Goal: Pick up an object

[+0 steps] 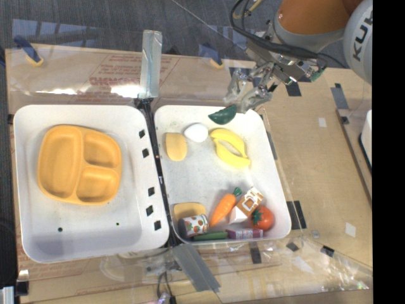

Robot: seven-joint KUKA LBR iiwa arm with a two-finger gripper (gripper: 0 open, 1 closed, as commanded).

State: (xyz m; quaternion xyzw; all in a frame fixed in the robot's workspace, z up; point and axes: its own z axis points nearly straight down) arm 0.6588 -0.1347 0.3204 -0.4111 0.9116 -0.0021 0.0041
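The arm [316, 11] reaches in from the upper right, its orange band above the wrist, and its tool [247, 97] hangs over the far edge of the right bin [276, 189]. A small dark green object [223, 114] sits at the tips of the tool, lifted just above the bin's far rim; the fingers appear closed narrowly on its upper end, though the contact is small in the frame and hard to read clearly.

Below it, in the right bin, a white egg-shaped item [195, 132] lies near the far wall, with a pale yellow oval piece [176, 146] just beside it on the left and a yellow banana [230, 147] on its right. Toward the near wall a cluster of toy foods lies packed together: an orange carrot [222, 209], a small carton [249, 201], a red tomato [262, 218], a can [193, 225], a tan slice [189, 209], a green stick-shaped piece [209, 236] and a purple bar [244, 234].

The left bin [38, 246] holds a yellow divided tray [78, 163], lying flat toward its far left part. Both bins rest side by side on the counter [323, 170], which is covered in clear plastic sheet held with tape.
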